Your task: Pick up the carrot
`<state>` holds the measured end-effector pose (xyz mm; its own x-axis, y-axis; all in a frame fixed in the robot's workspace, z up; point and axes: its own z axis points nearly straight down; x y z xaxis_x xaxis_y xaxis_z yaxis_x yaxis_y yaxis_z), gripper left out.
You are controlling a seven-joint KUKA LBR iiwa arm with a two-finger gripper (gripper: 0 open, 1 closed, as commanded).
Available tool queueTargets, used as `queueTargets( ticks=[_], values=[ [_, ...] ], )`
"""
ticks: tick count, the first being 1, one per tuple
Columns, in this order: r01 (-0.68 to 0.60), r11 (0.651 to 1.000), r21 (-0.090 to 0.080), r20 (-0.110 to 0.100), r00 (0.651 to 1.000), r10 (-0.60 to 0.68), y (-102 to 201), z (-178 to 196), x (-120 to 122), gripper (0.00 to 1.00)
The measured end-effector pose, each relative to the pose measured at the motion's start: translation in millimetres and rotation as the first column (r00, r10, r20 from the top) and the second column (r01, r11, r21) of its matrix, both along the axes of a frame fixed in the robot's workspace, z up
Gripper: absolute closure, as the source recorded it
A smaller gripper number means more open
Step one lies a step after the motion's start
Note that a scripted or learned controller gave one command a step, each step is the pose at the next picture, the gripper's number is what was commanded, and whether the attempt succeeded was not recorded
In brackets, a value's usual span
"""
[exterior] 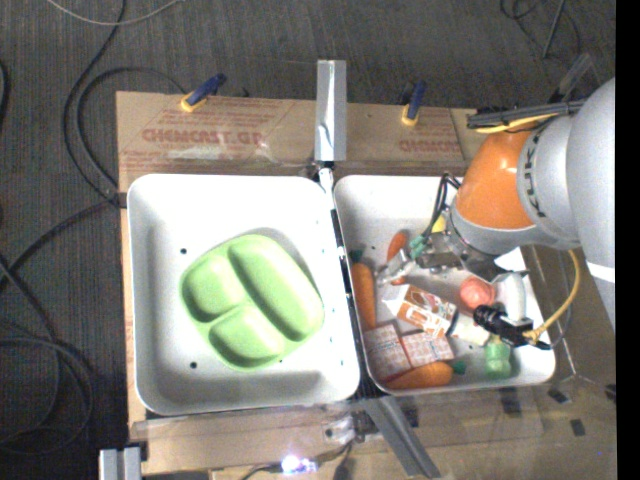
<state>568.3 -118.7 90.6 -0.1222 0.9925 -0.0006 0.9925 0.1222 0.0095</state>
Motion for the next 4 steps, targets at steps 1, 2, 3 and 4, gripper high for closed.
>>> queueTargets(
  ticks=[1, 2, 3, 4],
  values=[
    [0.373, 0.928, 0.005, 0.017, 0.928, -0.373, -4.2, 2.2, -76.1, 0.0],
    [0.426, 0.905, -0.003, -0.012, 0.905, -0.426, -23.1, 55.8, -85.0, 0.0],
    [0.256, 0.967, -0.004, -0.001, 0.967, -0.256, 11.1, -0.5, -37.8, 0.0],
    [0.256, 0.967, -0.004, 0.003, 0.967, -0.256, 10.9, 9.0, -36.5, 1.0]
  ],
)
